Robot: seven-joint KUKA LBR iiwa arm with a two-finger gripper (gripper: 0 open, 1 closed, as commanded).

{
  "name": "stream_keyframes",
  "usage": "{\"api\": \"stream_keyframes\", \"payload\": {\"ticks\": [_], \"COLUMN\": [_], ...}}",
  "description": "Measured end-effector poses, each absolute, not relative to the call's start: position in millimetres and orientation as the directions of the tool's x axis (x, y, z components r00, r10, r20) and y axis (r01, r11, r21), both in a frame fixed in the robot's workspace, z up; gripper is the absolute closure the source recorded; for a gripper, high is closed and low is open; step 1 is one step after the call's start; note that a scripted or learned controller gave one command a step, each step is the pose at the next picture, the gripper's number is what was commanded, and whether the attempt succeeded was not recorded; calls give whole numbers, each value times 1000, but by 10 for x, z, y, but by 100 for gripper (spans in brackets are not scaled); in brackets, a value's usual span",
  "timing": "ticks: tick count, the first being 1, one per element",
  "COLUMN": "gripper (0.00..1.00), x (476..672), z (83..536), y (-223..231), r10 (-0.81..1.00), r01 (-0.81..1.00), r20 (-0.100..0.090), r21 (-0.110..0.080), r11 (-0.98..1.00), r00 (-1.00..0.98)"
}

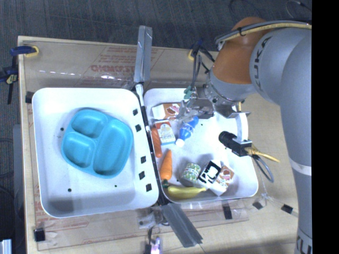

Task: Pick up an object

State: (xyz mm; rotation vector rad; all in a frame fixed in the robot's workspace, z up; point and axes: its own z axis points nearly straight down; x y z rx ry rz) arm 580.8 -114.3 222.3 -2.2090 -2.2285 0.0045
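My gripper [194,109] hangs over the back half of the right bin [241,165], with the grey arm and its orange band coming in from the right. Just below and in front of it lies a small blue bottle [187,127] with a white cap, tilted toward the bin's left. The bottle looks very close to the gripper's tip, but I cannot make out whether anything is between its parts. A red and white packet [165,110] lies left of the gripper.
The right bin also holds a small carton [166,134], an orange stick [155,143], a carrot [166,164], a banana [185,192], a patterned can [191,172] and a black and white box [211,173]. A blue divided plate [98,142] lies in the left bin [47,110].
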Motion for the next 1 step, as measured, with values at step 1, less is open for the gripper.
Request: {"api": "stream_keyframes", "payload": {"ticks": [1], "gripper": [0], "x": [5902], "z": [1461], "y": [-1883], "r10": [1000], "r01": [1000], "r20": [0], "r21": [-5], "r11": [-7], "r00": [7]}}
